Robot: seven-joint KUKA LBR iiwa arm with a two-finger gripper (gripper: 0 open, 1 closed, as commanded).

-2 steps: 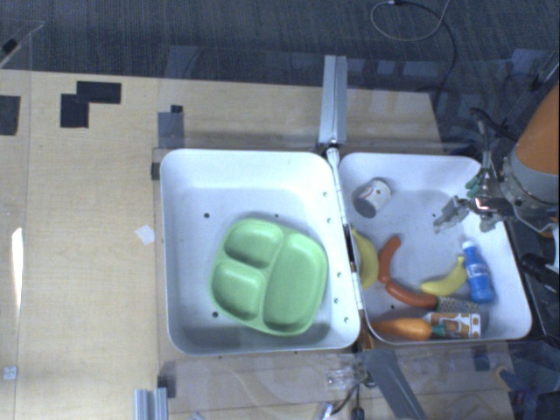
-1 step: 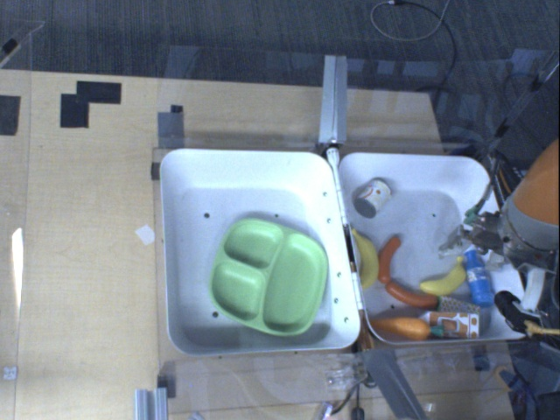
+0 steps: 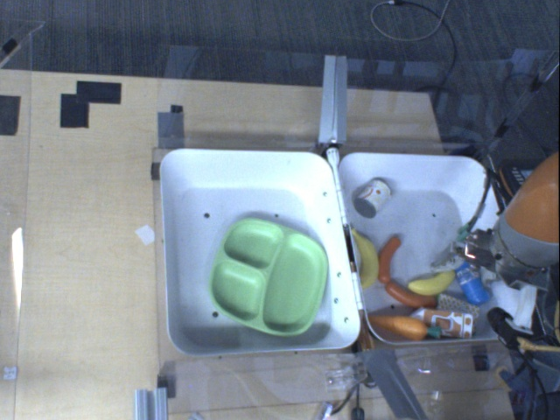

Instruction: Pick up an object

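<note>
Several small things lie heaped in the right bin (image 3: 411,169), mostly toward its near right corner. A yellow banana (image 3: 431,282) sits close to the gripper (image 3: 464,254), which hovers at the bin's right edge with the arm's orange band (image 3: 535,201) rising behind it. From where I stand I cannot tell whether it is open or closed, and nothing can be seen held in it. Just right of the banana is a small blue item (image 3: 471,289). A red sausage (image 3: 394,274) bends from the middle of the bin down under the banana, and another yellow piece (image 3: 367,263) rests against the left wall. Along the near wall lie an orange carrot (image 3: 398,326) and, beside it, a small carton (image 3: 451,324) with orange and white print. A grey cup (image 3: 373,196) lies on its side, apart from the rest, near the far left corner.

The left bin (image 3: 184,261) holds a green divided plate (image 3: 269,276), lying flat and turned at an angle. Both bins rest side by side on a pale wooden bench (image 3: 79,261), and a cable (image 3: 420,16) loops on the dark floor beyond.
</note>
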